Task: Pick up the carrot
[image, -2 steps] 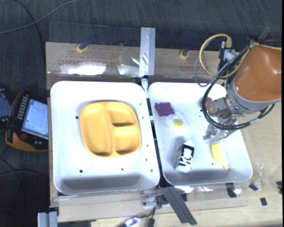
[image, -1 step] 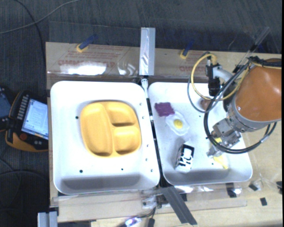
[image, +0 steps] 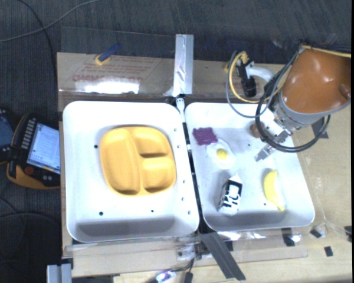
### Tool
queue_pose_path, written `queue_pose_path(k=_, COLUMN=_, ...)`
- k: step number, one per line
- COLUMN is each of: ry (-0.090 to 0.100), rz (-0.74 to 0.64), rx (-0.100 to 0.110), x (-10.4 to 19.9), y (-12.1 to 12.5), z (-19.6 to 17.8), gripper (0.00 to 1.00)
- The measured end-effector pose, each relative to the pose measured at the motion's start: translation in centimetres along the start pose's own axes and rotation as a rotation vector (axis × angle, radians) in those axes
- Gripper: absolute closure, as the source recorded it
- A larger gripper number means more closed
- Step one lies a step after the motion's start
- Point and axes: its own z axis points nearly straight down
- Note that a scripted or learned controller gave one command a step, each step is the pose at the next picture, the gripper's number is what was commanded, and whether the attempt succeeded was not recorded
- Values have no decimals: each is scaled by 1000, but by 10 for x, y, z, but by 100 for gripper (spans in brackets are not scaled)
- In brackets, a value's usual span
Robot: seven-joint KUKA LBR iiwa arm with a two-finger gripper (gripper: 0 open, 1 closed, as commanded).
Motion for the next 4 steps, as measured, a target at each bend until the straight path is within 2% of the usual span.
queue_pose_path(k=1, ry=0, rz=0, rx=0, x=0, y=0, z=0, gripper=0)
queue_pose_path(k=2, ry=8, rz=-313, rx=2, x=-20, y=7, z=61, gripper=0)
queue_pose_path(k=3, ry=3, rz=-720, rx=-10, x=-34, y=62, z=59, gripper=0)
queue_pose_path(k=4, ry=0, rz=-729, rx=-6, x=-32, y=77, z=8, gripper=0)
